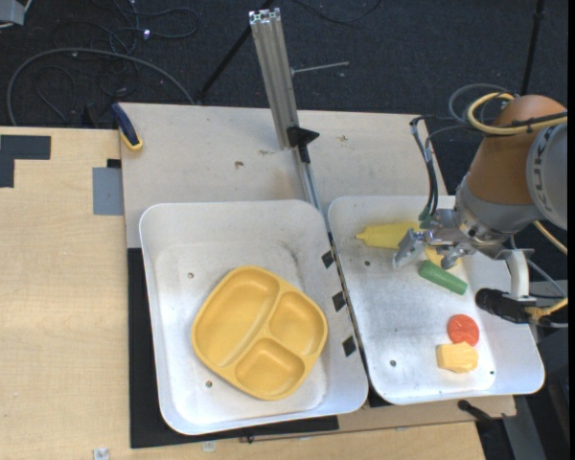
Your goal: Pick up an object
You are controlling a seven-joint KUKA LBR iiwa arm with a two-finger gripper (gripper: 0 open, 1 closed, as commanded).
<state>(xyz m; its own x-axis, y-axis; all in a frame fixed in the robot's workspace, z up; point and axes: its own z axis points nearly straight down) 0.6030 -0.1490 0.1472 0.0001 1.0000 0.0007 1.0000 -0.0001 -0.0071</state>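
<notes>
One arm reaching from right | end effector low over right bin | finger state unclear

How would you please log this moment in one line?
hand: over right bin, beside yellow item and green item | grasp: unconfirmed | left bin: yellow tray

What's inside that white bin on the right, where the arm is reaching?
The right bin holds a yellow piece, a green stick, a red round piece and a yellow block. The gripper covers whatever lies directly beneath it.
</notes>
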